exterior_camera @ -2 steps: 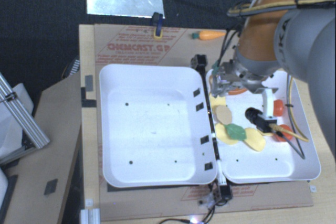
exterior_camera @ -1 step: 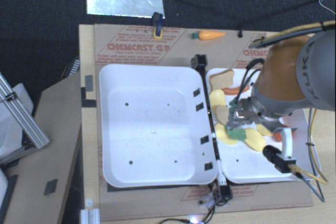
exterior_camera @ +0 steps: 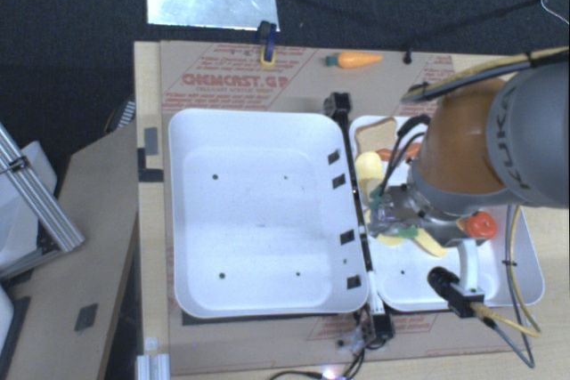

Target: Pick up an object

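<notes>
Right bin [exterior_camera: 419,285]: lower right of frame, small items clustered toward its upper half.
Yellow long piece [exterior_camera: 430,244]: touching a green scrap [exterior_camera: 403,233], just below the gripper.
Red round piece [exterior_camera: 481,225]: right of those.
Gripper [exterior_camera: 392,218]: low over the cluster; opening hidden, cannot tell.
Yellow ball [exterior_camera: 368,165]: above the gripper, near the bin's left wall.
Left bin [exterior_camera: 258,218]: centre of frame.
Carrot [exterior_camera: 354,60]: on cardboard [exterior_camera: 232,77], upper middle.

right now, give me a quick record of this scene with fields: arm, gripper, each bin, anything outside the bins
arm: grey arm with an orange band, reaching in from the right over the right bin
gripper: gripper low among the right bin's items; grasp cannot be told
left bin: left shallow white bin, bare white floor
right bin: right shallow white bin, holding a yellow round piece, tan flat slice, orange-red round piece, yellow curved piece
outside bins: orange carrot-shaped toy on the brown bench
</notes>
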Robot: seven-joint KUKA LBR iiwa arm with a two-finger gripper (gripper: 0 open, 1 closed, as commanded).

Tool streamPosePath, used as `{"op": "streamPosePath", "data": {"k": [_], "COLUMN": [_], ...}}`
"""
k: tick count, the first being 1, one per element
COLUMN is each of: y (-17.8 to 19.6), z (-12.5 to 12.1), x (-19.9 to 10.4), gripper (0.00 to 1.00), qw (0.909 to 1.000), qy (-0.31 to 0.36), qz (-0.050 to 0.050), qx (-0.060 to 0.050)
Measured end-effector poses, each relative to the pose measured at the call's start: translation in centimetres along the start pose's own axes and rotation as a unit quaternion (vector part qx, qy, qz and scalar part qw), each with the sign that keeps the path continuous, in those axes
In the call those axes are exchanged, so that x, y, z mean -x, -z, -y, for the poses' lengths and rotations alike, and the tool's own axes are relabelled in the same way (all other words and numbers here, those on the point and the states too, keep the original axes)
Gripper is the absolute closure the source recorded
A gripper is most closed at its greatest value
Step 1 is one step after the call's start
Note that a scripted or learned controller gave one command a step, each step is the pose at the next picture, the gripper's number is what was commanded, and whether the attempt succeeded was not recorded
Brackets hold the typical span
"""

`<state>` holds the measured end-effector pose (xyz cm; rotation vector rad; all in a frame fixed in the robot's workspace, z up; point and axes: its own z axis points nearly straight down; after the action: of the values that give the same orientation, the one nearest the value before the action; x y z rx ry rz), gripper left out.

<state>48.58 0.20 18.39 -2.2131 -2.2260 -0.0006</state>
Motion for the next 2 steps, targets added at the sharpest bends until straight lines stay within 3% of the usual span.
{"op": "streamPosePath", "data": {"k": [1, 2], "y": [3.9, 18.8], "z": [-7.2, -8.8], "x": [-9.3, -10.2], "gripper": [1.00, 1.00], "qw": [1.0000, 0.9999], "qy": [0.004, 0.000], "qz": [-0.001, -0.001], "qx": [0.006, 0.011]}}
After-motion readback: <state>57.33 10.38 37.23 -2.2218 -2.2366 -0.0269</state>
